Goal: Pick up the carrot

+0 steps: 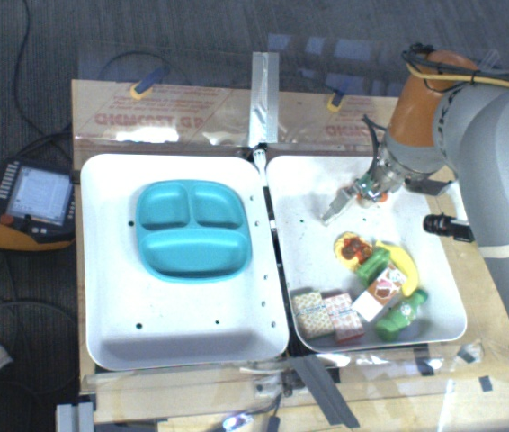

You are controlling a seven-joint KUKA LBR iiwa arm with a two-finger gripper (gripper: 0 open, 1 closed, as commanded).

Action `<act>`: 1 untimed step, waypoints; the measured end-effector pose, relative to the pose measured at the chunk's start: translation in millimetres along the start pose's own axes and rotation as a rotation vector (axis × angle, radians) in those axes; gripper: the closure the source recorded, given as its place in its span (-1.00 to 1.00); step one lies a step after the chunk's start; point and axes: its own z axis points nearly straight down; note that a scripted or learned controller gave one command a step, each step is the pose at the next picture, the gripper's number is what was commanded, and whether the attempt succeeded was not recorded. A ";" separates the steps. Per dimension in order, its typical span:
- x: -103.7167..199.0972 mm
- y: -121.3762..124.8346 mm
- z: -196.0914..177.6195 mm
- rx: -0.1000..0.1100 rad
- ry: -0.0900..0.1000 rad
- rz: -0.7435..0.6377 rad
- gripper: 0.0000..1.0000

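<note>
My gripper (335,211) reaches in from the right and hovers low over the back part of the right bin (304,241), pointing down and to the left. A small orange and green patch (377,193) shows close against the gripper body; I cannot tell whether it is the carrot. A red, orange and yellow item (352,247) lies on the bin floor a little in front of the gripper, apart from it.
Toy foods crowd the right bin's front right: a green piece (373,265), a yellow banana (404,261), a white and red box (380,295), a green bottle (402,316) and patterned boxes (311,311). A teal divided plate (191,229) lies in the left bin (111,313).
</note>
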 end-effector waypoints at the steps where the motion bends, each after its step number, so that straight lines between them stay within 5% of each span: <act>1: 49.7 -66.5 -67.1 -0.034 -0.018 -0.135 -1.00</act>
